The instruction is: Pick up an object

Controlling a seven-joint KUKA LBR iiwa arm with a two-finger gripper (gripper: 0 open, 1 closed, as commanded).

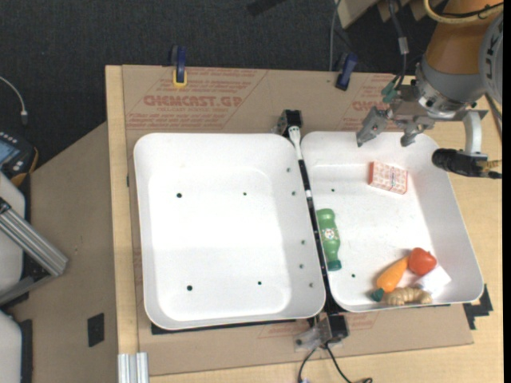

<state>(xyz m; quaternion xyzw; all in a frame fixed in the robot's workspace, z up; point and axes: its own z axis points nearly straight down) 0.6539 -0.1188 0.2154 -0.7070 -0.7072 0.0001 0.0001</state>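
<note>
Over the right bin's (pixel 459 214) far edge, the hand (pixel 389 132) is hovering released, fingers spread, the pink card (pixel 388 177) lying just below it

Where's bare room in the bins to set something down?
The left bin has open floor wall to wall. In the right bin, the centre is free, bordered by the green bottle, the red-patterned card and the near-corner cluster. It is crowded there: carrot, tomato, ginger root.
</note>
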